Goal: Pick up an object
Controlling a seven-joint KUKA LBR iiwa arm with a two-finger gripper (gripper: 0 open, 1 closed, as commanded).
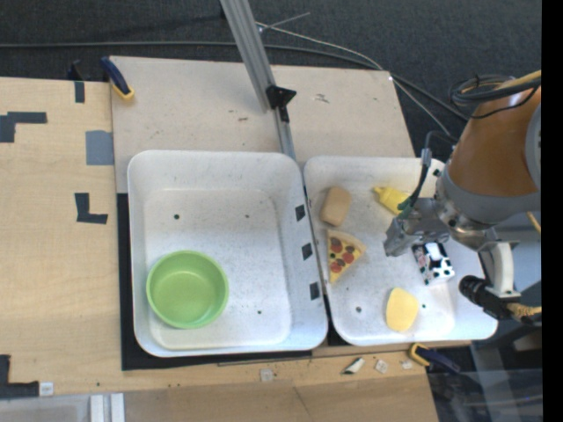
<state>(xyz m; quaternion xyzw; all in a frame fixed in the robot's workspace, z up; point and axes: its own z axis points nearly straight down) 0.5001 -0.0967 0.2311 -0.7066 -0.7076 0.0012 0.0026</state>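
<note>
A small yellow piece (pixel 388 198) is seen near the far edge of the right bin (pixel 369 323), partly hidden by the wrist, and it is judged the likeliest target because the gripper (pixel 406 236) is lowered just beside it, on the near side. Whether the jaws are spread or closed cannot be told, since they are masked by the gripper's grey body, and nothing is seen held between them. A pizza slice (pixel 342 254), a tan block (pixel 334 206) and a yellow lump (pixel 402 309) are scattered loosely elsewhere in that bin, as if dropped for picking. A green bowl (pixel 187 288) is set in the left bin (pixel 211 170).
</note>
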